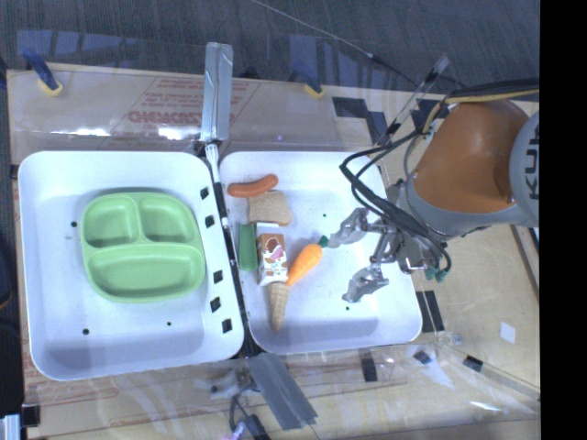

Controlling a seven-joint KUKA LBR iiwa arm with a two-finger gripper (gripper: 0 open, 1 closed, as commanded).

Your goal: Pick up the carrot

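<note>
1. Starting at the left, the left bin [37, 273] holds a green divided plate [142, 246], which plays no part in this job; it sits well apart from the carrot, behind the wall the two bins share.

2. Just right of that wall, inside the right bin [394, 324], a column of play food runs front to back: a sausage [252, 187], a slice of bread [270, 210], a green block [248, 246], a small printed carton [271, 258] and an ice-cream cone [277, 305].

3. The carrot [305, 261] lies flat on the bin floor just right of the carton, tilted, with its green tip pointing up-right toward the arm. Its lower end is near or touching the carton and cone; I cannot tell which.

4. Right of the carrot is bare white floor, and then the gripper [363, 257], whose fingers [351, 229] are spread wide with nothing between them. They are near the carrot but not on it.

5. The step in hand looks like the approach: the grasp is not yet made. The next move likely calls for a shift left so the spread fingers straddle the carrot across its narrow width, then a descent and a close.

6. Room is good on the carrot's right and far sides; the left side is crowded by the carton and cone, so a finger landing there could nudge them. The bin's near and right walls are well clear of the carrot, and the table [486, 337] lies beyond them.
</note>
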